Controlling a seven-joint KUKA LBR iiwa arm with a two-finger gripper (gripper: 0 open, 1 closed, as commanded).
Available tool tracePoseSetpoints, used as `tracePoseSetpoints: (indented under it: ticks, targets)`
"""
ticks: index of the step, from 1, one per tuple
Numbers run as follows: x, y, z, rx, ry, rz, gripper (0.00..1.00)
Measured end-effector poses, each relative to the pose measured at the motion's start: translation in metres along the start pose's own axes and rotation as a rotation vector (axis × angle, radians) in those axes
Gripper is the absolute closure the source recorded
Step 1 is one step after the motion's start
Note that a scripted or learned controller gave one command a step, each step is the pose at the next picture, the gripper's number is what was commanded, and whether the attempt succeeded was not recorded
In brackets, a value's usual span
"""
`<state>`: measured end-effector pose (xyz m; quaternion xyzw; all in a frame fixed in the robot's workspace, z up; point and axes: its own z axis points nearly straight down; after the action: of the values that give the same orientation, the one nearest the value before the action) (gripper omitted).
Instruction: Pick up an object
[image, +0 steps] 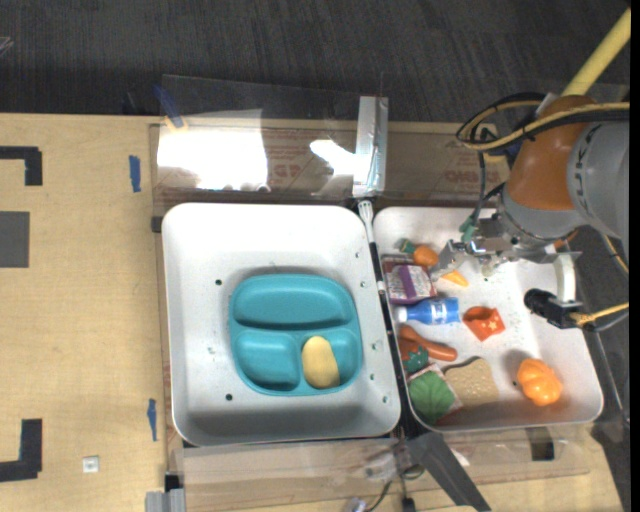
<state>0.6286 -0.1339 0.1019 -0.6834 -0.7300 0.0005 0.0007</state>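
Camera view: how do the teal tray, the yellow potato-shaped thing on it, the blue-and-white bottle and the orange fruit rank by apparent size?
1. Teal tray, by far the largest.
2. Blue-and-white bottle, yellow potato-shaped thing and orange fruit: too alike to rank.

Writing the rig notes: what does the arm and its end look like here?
The arm has a rounded grey shell with a broad orange band above the wrist. Black and yellow cables loop beside the band. The gripper end is a small grey metal assembly, with a black part nearby on a yellow cable.
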Motion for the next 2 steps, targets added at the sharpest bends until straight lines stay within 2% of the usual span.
tracePoseSetpoints:
  ticks: [1,2]
  targets:
    - [0.0,0.002,-0.012,-0.007,-0.001,0.002,1.0]
    - [-0.029,0.027,0.014,-0.007,-0.002,0.026,1.0]
